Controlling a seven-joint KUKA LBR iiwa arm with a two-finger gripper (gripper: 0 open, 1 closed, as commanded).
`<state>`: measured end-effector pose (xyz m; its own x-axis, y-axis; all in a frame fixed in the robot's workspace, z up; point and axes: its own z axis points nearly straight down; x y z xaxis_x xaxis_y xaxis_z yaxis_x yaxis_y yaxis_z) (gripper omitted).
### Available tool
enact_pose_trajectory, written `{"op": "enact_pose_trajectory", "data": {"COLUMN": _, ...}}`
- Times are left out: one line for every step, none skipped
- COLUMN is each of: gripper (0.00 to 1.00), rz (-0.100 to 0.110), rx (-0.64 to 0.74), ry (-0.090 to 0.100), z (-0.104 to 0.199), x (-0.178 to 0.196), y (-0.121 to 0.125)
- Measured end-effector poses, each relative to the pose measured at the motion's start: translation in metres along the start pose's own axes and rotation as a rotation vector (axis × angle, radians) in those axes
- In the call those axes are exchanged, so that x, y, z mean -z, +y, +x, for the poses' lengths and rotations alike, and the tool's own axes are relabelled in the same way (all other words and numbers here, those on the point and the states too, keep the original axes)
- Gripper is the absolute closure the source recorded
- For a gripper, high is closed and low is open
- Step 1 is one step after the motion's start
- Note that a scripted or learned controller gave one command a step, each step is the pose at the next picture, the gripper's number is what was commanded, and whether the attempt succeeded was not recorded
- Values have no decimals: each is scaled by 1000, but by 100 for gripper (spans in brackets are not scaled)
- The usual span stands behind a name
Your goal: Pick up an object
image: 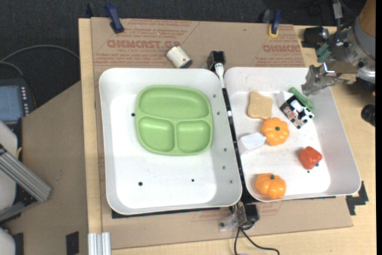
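While the gripper (314,82) hangs over the bin's (343,146) far corner, jaws unreadable, I'd pick the pumpkin (275,131): light, hard, slick; pinch its middle.

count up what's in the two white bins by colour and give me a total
Orange: 2, pumpkins and
Red: 1, pepper
Tan: 1, bread slice
White: 1, small piece
Multicoloured: 1, small packet
Green: 1, divided plate
Total: 7

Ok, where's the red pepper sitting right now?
The red pepper lies in the right bin, toward its right side, between the two small orange pumpkins: one up-left of it, the other down-left near the front rim.
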<state>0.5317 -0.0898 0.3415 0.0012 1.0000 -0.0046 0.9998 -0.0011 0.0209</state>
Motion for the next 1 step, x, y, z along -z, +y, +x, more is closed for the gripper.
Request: {"op": "enact_pose_trajectory", "data": {"gripper": 100, "rz": 10, "rx": 0, "ry": 1, "z": -19, "x": 67, "y": -19}}
